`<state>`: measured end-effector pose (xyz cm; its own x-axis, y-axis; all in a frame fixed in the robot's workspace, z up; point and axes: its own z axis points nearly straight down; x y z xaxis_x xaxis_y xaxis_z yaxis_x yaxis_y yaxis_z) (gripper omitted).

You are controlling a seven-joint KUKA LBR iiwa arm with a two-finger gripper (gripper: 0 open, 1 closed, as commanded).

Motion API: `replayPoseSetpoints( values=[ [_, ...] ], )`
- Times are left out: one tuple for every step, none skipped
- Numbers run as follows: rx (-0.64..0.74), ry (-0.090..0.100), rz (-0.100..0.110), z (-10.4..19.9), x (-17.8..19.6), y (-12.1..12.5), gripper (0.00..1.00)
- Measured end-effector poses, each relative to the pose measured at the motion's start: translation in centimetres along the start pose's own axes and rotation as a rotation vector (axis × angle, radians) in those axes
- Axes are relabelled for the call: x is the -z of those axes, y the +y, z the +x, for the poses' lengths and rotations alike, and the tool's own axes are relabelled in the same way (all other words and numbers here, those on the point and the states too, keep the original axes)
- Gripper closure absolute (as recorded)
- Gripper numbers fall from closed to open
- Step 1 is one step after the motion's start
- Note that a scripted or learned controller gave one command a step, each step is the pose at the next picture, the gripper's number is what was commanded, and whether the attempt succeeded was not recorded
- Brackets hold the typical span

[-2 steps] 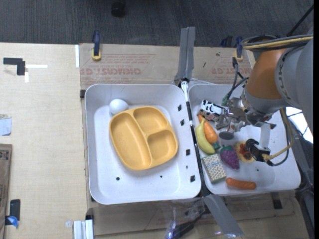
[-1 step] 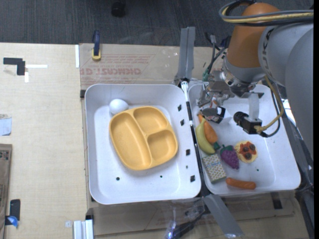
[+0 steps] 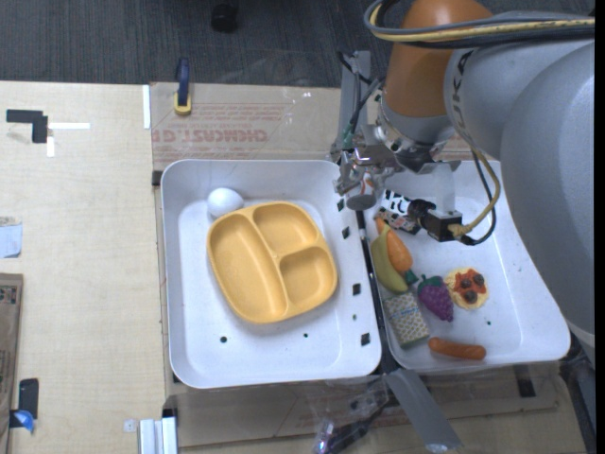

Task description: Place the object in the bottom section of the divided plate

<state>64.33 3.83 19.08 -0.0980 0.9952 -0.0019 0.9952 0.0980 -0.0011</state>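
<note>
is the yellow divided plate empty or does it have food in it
Empty: all three sections of the divided plate show bare yellow. The white egg lies outside its rim.

Grey arm [image 3: 529, 112] reaches in from right, wrist bent down.

Yellow divided plate [image 3: 272, 261] in left bin [image 3: 184, 282], white egg [image 3: 225, 200] beside it; gripper [image 3: 357, 189] above right bin's [image 3: 529, 291] toy food.

Yellow divided plate [image 3: 272, 261] and white egg [image 3: 225, 200] in a white bin [image 3: 274, 353]; purple grapes [image 3: 435, 299], orange carrot [image 3: 399, 252], yellow banana [image 3: 384, 263], light wooden tabletop [image 3: 76, 282]
</note>
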Motion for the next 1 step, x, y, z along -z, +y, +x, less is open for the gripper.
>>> replayPoseSetpoints(
  values=[
    [0.546, 0.001, 0.000, 6.61, 0.85, -2.41, 1.00]
  ],
)
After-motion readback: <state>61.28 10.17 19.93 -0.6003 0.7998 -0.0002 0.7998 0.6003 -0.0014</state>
